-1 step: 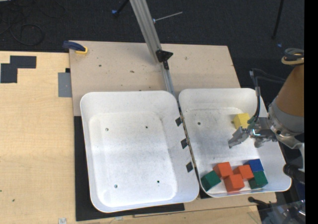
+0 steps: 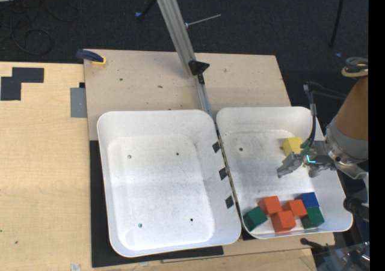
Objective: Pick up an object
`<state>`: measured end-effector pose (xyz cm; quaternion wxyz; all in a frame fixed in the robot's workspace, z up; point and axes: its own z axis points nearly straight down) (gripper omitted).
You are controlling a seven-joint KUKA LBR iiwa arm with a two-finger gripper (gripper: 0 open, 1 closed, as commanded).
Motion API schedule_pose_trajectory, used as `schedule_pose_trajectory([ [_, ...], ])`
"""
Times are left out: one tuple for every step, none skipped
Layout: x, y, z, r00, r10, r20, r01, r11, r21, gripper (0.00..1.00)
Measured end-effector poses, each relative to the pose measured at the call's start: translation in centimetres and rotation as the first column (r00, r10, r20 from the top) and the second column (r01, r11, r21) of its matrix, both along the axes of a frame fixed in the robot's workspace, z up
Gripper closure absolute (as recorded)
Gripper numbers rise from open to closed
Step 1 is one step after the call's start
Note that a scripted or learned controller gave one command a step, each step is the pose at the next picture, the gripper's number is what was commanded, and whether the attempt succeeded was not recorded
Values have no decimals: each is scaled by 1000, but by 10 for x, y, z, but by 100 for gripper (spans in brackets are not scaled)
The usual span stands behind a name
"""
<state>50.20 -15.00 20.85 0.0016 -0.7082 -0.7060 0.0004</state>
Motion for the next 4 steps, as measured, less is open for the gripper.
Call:
schedule_pose_trajectory([
  [2,3,-44,1000,2,-6,-2,1000,1,0],
  [-5,8,-90,1000,1,-6,-1,1000,2,0],
  [-5,8,-117,1000,1,0,-1,1000,0,0],
  [-5,8,-107,1000,-6,-2,6,1000,3,100],
])
